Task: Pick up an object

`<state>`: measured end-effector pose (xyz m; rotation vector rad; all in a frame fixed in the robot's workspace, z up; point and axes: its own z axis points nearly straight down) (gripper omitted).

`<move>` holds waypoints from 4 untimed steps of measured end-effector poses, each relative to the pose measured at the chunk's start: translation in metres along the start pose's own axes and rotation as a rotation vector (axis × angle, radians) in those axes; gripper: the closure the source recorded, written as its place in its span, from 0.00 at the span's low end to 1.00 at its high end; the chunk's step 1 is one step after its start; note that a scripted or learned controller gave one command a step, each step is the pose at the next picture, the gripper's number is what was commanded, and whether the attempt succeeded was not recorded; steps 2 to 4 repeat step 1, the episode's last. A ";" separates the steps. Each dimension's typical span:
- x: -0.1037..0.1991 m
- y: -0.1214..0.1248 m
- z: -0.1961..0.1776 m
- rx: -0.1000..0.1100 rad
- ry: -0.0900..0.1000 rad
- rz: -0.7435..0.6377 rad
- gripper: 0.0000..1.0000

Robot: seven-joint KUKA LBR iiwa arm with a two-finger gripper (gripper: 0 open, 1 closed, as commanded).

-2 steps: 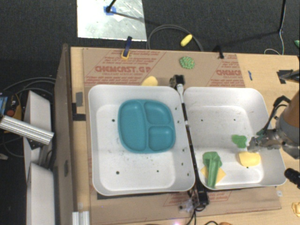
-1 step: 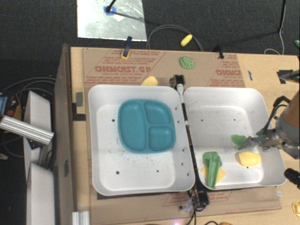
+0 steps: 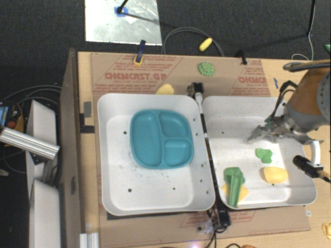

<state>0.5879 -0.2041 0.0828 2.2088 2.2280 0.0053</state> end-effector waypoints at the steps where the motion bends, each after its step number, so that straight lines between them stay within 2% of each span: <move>1: 0.024 -0.044 -0.041 0.005 0.001 0.007 0.00; 4: 0.024 -0.044 -0.041 0.005 0.001 0.007 0.00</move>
